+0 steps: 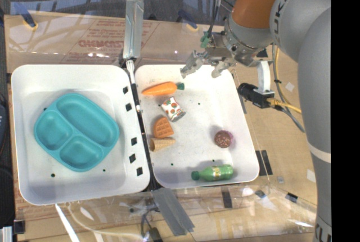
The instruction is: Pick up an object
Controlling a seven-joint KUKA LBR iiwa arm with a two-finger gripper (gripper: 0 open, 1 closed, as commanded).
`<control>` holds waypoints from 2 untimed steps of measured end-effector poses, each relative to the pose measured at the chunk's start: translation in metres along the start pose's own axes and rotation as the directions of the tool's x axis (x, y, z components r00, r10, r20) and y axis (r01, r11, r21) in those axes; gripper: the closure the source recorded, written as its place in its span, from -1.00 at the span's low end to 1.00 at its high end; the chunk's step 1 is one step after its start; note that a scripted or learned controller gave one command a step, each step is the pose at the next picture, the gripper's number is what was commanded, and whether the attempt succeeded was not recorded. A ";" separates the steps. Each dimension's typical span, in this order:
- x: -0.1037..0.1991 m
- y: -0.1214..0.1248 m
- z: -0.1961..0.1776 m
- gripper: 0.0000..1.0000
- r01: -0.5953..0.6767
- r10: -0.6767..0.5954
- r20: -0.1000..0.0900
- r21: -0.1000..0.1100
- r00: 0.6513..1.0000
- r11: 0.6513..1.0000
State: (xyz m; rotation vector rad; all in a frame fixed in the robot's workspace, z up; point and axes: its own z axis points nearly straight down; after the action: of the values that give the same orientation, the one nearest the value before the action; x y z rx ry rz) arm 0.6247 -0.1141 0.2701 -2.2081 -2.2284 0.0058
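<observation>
Over the far edge of the right bin [239, 122], the gripper [203, 67] hangs with its fingers spread and nothing between them. Just below it in that bin lies a toy carrot [160, 89], then a small patterned carton [172, 109], a waffle cone [162, 135], a dark red ball [223, 138] and a green bottle [214, 173]. The left bin [22, 122] holds a teal divided plate [76, 131].

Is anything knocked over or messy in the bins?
The green bottle lies on its side near the right bin's front edge, not standing. The ice cream cone lies flat too. Nothing looks spilled or broken.
</observation>
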 end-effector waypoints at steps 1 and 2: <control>0.051 -0.069 0.041 -1.00 0.411 -0.411 0.001 -0.001 0.912 0.912; 0.155 -0.053 0.080 -1.00 0.567 -0.567 -0.001 0.001 0.824 0.824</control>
State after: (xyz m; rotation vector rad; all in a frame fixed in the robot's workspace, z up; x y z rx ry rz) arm 0.5698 0.0407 0.1900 -1.4454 -2.7816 0.0041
